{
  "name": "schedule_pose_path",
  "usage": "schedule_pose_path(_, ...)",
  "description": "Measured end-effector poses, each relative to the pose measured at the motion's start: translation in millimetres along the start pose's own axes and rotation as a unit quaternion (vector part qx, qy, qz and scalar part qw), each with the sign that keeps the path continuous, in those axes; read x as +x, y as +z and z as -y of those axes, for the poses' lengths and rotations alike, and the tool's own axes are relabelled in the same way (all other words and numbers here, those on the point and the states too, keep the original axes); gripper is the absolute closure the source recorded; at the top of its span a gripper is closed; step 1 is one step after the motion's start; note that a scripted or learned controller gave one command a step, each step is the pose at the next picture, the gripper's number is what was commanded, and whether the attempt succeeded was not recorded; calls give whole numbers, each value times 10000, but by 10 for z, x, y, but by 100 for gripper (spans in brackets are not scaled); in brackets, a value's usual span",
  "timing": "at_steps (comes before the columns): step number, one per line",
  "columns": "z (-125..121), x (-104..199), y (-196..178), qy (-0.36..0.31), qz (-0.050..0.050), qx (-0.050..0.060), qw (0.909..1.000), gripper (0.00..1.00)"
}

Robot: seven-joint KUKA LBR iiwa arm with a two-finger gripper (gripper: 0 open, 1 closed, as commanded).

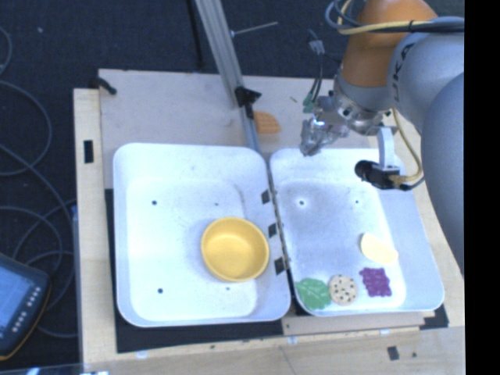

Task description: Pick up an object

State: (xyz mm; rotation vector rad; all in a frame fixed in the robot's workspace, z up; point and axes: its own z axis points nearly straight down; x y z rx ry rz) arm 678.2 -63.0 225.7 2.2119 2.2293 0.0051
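Tabletop (172,108): two white bins are carried side by side.
Left bin (141,178): a yellow bowl (234,248) is held.
Right bin (406,233): a yellow piece (378,248), purple piece (376,281), cookie (342,289) and green piece (313,293) are gathered near the front edge.
Hand (314,141): positioned above the right bin's far-left corner; whether it is open or closed cannot be told, and nothing appears to be gripped.
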Motion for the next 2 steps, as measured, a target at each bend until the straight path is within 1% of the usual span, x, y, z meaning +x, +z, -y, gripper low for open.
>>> schedule_pose_path(1,-95,555,-114,-1,-1,0,10000,100)
schedule_pose_path(2,-96,1067,-24,5,1,21,10000,100)
